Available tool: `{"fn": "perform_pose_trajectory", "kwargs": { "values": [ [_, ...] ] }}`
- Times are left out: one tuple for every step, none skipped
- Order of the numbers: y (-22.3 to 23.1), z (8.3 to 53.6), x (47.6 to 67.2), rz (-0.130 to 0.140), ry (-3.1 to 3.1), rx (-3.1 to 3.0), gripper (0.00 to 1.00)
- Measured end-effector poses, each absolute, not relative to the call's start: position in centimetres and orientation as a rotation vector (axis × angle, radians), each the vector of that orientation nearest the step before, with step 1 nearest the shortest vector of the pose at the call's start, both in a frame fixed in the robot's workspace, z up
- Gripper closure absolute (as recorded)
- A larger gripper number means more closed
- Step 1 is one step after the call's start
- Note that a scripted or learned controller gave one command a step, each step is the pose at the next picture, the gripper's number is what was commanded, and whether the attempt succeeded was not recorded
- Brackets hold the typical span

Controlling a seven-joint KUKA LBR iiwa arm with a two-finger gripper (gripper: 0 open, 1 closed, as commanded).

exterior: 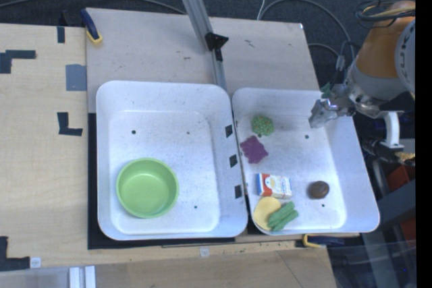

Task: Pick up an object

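Nothing lifted yet: end effector (322, 114), grip state impossible to tell, above right bin (351, 145) rim, well apart from brown ball (318, 189).

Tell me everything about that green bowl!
The green bowl is round and light lime green, and looks like smooth plastic. It sits upright with its open side up, and you can see down into it; nothing shows inside. It rests on the floor of the left bin, in the near left corner, close to the bin's wall. No other object touches it. The claw is far away, over the right bin.
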State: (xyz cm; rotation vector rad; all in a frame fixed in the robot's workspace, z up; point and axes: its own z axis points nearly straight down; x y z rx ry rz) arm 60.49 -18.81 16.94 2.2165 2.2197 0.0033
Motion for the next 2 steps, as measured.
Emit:
{"fn": "perform_pose_trajectory", "kwargs": {
  "values": [
    [-18.6, 21.6, 61.4, 0.003, 2.221, 2.216, 1.00],
    [-18.5, 26.9, 61.5, 0.004, 2.220, 2.216, 1.00]
  ]
}}
